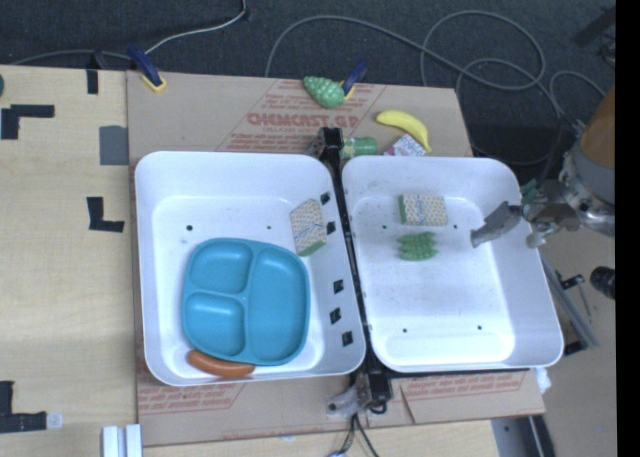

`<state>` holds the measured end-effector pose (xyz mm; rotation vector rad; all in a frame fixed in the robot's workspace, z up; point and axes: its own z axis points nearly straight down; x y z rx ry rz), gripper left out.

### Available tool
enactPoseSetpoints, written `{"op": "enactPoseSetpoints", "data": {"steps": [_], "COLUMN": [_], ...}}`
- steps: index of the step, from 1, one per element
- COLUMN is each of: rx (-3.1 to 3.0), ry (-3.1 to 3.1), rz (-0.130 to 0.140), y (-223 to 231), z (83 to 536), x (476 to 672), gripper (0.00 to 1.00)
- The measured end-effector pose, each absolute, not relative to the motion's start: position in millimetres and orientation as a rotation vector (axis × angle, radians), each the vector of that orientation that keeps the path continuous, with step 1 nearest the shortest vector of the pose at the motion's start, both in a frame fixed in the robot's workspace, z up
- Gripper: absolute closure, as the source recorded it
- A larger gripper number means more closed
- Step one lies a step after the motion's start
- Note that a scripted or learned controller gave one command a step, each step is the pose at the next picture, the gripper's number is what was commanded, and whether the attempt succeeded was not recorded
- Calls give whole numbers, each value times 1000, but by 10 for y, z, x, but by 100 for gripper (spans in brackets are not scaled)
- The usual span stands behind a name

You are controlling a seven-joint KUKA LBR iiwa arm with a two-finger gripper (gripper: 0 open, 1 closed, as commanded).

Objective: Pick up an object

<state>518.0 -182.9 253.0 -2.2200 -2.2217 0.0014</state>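
Observation:
In the right bin [450, 345], a green and tan block [423, 209] lies near the back, with a small green leafy piece [417, 246] just in front of it. My gripper [516, 229] hangs over the bin's right rim, to the right of both and apart from them. It looks open, one grey finger [490, 226] pointing left into the bin, and nothing sits between its fingers. The left bin [165, 195] holds a blue divided plate [245, 300], an orange sausage [220, 365] at the plate's front edge, and a second tan and green block [309, 225] near the right wall.
Behind the bins on the cardboard lie a banana [403, 126], a green toy [325, 91] and a small packet [405, 147]. Cables loop across the dark floor at the back. A black divider [345, 275] runs between the two bins.

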Motion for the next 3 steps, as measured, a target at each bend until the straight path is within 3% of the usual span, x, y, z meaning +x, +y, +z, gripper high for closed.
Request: {"op": "enactPoseSetpoints", "data": {"steps": [1,2,3], "rx": [-2218,-2220,-2222], "ry": [-2221,-2223,-2225], "rz": [3,-1,0], "y": [-1731,-1187,-1193], "z": [1549,862,954], "x": [5988,5943,5944], "gripper": [0,0,100]}}
